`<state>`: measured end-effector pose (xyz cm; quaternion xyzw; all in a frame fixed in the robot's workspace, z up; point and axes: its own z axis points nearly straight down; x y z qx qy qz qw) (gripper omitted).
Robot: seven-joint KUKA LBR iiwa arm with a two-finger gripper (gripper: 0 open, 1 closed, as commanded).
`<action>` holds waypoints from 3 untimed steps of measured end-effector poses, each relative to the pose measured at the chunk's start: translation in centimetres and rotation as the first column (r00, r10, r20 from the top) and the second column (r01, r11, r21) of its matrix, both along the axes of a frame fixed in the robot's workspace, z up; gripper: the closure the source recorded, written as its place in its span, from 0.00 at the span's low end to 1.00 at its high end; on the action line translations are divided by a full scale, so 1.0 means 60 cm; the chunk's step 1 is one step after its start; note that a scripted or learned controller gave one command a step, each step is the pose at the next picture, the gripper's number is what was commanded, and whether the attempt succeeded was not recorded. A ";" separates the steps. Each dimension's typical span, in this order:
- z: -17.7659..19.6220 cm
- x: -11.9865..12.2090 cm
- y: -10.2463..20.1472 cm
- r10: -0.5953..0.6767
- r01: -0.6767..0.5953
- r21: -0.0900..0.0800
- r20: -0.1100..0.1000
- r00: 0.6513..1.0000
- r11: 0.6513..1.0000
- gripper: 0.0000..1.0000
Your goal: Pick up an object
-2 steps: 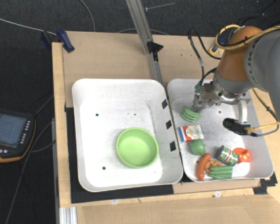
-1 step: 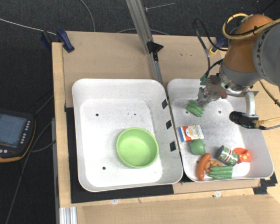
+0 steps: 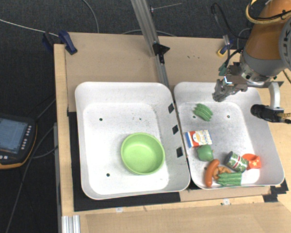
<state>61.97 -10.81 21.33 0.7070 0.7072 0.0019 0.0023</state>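
My gripper (image 3: 221, 93) hangs over the far edge of the right bin (image 3: 262, 144), a little up and right of a green ridged vegetable (image 3: 202, 111). Nothing shows between its fingers. Farther toward the front lie a small red-and-white carton (image 3: 198, 138), a green round fruit (image 3: 205, 153), a sausage (image 3: 211, 172), a green-labelled can (image 3: 236, 161), a red piece (image 3: 252, 161) and a green bean pod (image 3: 229, 179).
The left bin (image 3: 92, 130) holds a light green bowl (image 3: 142, 153). A metal pole (image 3: 148, 28) slants up from between the bins. A handheld pendant (image 3: 9, 140) lies off the bench at the left.
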 end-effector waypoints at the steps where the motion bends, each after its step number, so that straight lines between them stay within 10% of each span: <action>1: 0.089 0.002 0.000 0.000 0.000 0.000 0.000 1.000 1.000 1.00; 3: 0.052 -0.020 0.177 0.005 -0.005 0.002 -0.006 1.000 1.000 1.00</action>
